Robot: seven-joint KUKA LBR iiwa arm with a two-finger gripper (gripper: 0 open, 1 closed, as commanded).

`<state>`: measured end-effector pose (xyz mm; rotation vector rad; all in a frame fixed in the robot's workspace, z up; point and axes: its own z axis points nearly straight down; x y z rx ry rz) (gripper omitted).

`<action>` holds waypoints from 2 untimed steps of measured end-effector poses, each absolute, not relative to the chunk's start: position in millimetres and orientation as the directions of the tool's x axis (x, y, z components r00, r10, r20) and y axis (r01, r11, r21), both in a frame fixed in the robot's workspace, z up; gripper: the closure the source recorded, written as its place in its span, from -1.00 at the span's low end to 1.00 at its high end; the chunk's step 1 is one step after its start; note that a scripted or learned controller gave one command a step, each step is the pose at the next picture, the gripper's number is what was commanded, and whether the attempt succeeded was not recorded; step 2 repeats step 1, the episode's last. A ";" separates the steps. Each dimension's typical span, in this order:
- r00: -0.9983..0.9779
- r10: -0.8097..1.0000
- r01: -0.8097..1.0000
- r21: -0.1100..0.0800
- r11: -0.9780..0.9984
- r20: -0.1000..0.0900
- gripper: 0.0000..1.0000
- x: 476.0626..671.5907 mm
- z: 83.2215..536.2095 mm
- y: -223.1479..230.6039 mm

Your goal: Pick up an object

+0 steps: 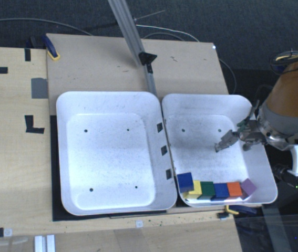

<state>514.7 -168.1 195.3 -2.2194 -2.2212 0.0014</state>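
In the camera view, the gripper is seen over the right bin, above its bare middle. Whether the jaws are wide or narrow cannot be told, and nothing is seen between them. The blocks are lined up along the near wall. The reach is judged unfinished; the jaws must be brought down over one block.

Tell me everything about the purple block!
The purple block is a small cube with a pale violet top, plain and solid-looking. It lies tilted at the right end of a row of colored blocks, along the near wall of the right bin, beside the orange block. The gripper is not touching it.
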 end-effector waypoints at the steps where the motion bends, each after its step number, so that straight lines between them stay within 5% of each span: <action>1: -0.006 1.000 1.000 -0.001 0.006 0.003 -1.00 484.5 226.2 -115.9; 2: -0.006 1.000 1.000 -0.001 0.006 0.003 -1.00 484.5 226.2 -115.9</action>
